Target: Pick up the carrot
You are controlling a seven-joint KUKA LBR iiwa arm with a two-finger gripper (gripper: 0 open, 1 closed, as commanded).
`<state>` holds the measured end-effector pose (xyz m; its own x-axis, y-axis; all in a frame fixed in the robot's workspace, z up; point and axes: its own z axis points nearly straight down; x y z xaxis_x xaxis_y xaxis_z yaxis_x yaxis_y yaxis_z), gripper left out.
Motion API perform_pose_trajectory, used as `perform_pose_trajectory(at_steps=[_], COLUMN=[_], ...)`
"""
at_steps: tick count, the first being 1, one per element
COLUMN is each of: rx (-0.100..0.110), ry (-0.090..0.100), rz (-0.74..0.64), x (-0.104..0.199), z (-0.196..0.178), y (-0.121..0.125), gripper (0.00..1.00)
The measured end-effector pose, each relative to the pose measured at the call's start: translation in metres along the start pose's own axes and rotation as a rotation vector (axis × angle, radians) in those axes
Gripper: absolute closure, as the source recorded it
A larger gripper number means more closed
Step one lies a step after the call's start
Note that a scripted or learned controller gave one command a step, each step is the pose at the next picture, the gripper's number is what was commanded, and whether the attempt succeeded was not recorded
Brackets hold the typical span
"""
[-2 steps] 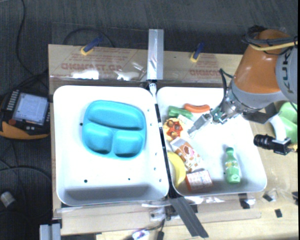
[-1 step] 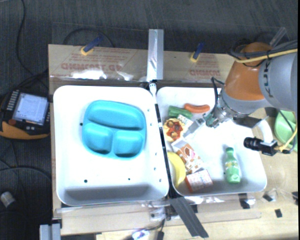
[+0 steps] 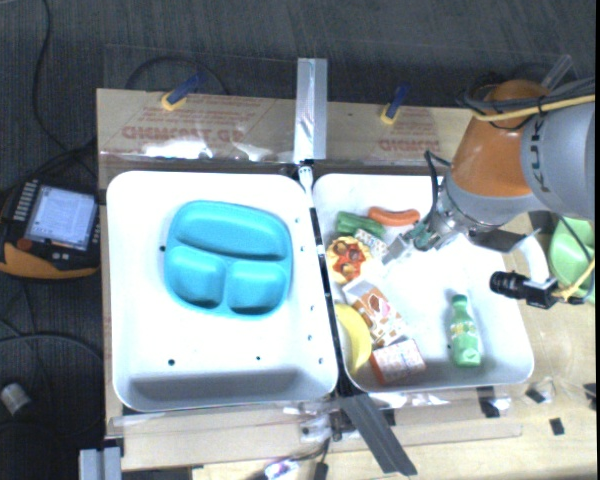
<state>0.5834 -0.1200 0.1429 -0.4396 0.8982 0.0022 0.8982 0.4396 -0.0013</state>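
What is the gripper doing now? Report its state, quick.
Gripper: cannot tell open or closed; it sits just below the orange carrot in the right white bin.

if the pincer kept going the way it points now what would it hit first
The pincer points left and a little down the view. Just ahead lie the green packet and the red snack pack, so likely one of those. The carrot sits just above that line. Height above them is unclear.

Left bin (image 3: 130, 298): one blue divided tray (image 3: 227, 256), three compartments.
Right bin (image 3: 500, 368): carrot (image 3: 394, 215) at far edge; green item (image 3: 358, 224) just beside it; claw (image 3: 410, 238) low, near the carrot's right end; green bottle (image 3: 464, 332) near right; banana (image 3: 354, 336), snack packets (image 3: 380, 318) along left wall.
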Motion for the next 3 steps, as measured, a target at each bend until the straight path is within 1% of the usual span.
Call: perform_pose_trajectory(at_steps=[1, 2, 3], rx=[0.000, -0.009, 0.000], ry=[0.000, -0.008, -0.005], rz=[0.000, 0.054, 0.133], x=[0.000, -0.015, -0.047], z=[0.000, 0.054, -0.069], y=[0.000, -0.026, -0.001], gripper=[0.00, 0.00, 0.00])
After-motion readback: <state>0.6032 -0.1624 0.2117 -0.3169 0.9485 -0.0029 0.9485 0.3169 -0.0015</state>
